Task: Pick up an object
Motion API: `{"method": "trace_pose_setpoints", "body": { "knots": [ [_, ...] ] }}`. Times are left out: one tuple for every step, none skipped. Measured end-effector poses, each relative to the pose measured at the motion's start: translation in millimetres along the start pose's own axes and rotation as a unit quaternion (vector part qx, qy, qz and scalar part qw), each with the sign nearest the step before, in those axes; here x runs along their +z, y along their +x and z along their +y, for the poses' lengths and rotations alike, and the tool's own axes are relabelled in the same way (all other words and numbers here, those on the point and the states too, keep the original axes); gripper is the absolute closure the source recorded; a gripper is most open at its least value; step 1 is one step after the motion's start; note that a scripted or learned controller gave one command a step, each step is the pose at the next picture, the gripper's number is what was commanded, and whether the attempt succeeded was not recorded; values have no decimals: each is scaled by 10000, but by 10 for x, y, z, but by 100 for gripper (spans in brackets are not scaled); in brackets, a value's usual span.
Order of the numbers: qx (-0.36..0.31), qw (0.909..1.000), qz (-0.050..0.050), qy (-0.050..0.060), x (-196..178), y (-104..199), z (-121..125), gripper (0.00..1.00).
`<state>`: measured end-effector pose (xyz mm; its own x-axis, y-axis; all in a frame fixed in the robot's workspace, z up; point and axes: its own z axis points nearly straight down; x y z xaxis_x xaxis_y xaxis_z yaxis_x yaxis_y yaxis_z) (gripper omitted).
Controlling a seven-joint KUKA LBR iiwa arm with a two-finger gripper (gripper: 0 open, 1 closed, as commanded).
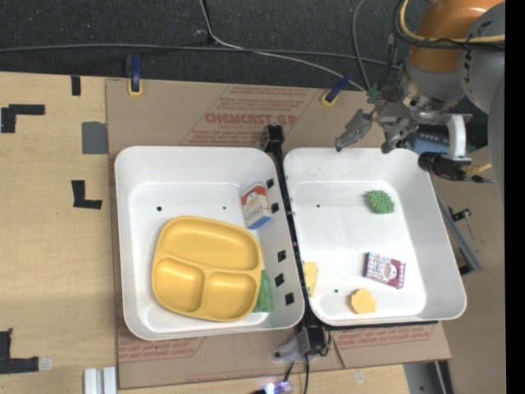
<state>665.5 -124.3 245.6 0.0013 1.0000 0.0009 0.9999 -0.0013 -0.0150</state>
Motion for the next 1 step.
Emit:
{"method": "trace_pose_setpoints", "body": {
  "knots": [
    [-13, 10000, -7, -67, -95, 4, 17, 0]
  ]
}}
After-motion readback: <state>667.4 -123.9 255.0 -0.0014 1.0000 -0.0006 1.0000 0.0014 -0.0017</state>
